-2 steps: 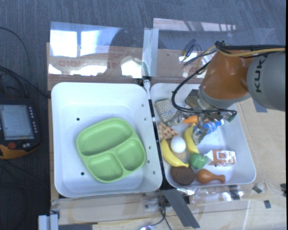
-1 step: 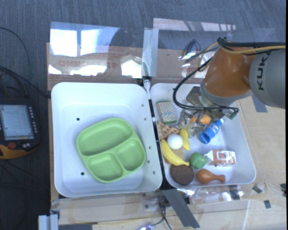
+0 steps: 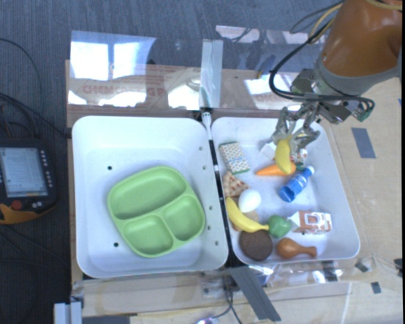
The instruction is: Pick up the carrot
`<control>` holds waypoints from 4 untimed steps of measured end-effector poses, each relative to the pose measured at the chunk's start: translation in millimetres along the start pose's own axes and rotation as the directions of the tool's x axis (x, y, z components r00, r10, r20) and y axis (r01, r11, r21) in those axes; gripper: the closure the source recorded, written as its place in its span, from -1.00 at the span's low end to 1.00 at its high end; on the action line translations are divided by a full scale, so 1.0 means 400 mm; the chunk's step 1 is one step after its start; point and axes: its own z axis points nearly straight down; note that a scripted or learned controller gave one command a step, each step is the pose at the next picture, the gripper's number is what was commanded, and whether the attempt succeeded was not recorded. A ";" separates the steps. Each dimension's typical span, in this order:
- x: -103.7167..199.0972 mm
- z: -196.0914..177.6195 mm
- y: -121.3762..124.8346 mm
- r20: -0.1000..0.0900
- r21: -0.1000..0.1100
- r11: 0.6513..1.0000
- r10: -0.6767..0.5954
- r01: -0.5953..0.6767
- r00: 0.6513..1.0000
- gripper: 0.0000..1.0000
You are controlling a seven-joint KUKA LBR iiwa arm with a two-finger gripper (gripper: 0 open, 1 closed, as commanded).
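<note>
The carrot [image 3: 271, 171], small and orange, lies in the right bin [image 3: 344, 201] near its upper middle, pointing left. A yellow banana-like piece [image 3: 282, 154] stands right above it, touching its thick end. My gripper [image 3: 294, 132] hangs over the bin's upper part, just above that yellow piece and a little up and right of the carrot. The view does not show anything held in it.
The right bin also holds a blue bottle [image 3: 295, 184], a checkered packet [image 3: 234, 157], a white egg [image 3: 250, 200], a banana [image 3: 243, 220], a brown ball [image 3: 256, 245], a drumstick [image 3: 295, 248] and a small carton [image 3: 314, 221]. The left bin [image 3: 94, 147] holds a green divided plate [image 3: 156, 210].
</note>
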 end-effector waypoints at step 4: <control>0.089 0.361 0.129 -0.007 -0.013 0.999 -0.030 0.030 1.000 -1.00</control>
